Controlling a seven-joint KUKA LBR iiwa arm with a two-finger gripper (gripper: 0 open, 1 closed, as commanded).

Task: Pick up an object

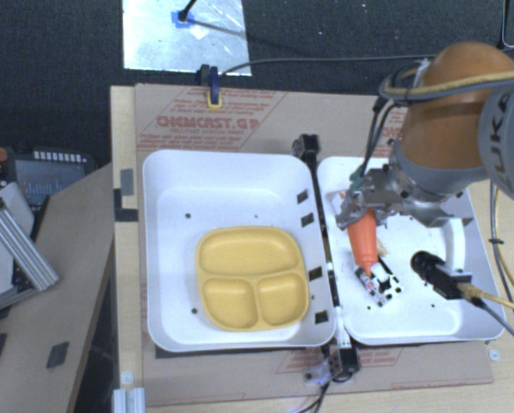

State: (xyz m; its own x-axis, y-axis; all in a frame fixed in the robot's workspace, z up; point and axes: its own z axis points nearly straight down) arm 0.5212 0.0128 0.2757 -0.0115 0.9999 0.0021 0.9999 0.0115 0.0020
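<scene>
An orange carrot-shaped object (364, 241) lies in the right bin (411, 321), near its left wall, with its thin end pointing toward the front. My gripper (358, 212) hangs directly over the carrot's upper end, which disappears beneath it. Whether the carrot is held cannot be made out. Just in front of the carrot's tip sits a small black, white and red object (378, 284) on the bin floor.
The left bin (166, 188) holds a yellow divided plate (251, 277) toward its front right. A black divider (318, 222) runs between the two bins. The arm's grey and orange body (459, 119) covers the back of the right bin.
</scene>
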